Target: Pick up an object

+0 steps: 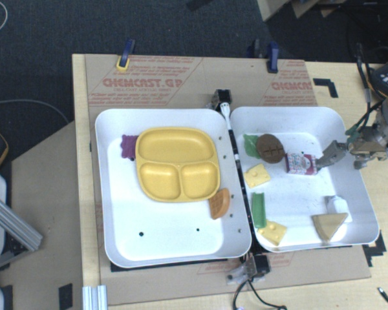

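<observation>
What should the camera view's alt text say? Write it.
A gripper reaches in from the right beside a small pink carton in the right bin, among toy foods. The left bin holds a yellow divided plate.

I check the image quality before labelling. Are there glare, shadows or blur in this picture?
Camera view: even light; the white bins look bright, nearly washed out; soft shadow under the yellow plate; small items slightly soft; the end effector a bit blurred.

Even, bright overhead light; soft shadows, mild blur, white bins (pixel 110 173) slightly overexposed.
</observation>
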Available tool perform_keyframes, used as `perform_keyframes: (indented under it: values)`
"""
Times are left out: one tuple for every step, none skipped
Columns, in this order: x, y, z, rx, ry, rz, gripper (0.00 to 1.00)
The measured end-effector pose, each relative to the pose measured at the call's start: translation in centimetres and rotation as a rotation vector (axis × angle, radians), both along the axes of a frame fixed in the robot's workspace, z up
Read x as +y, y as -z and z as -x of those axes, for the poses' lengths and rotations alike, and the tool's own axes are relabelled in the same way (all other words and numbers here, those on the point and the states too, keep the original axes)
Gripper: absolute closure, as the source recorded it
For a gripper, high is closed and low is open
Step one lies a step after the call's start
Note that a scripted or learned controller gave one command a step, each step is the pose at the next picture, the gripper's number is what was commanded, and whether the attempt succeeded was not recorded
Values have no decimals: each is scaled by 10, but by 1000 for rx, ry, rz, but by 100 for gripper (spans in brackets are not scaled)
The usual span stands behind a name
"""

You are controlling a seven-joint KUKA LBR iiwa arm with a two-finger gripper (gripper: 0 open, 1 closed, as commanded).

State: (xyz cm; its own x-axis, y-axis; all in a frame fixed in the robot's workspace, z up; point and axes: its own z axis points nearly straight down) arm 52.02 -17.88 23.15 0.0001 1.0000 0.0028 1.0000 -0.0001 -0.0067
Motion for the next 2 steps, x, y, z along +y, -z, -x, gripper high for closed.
perform_keyframes:
  values:
    - [1,52,-4,0,0,0,0]
    - [0,95,-7,0,0,0,0]
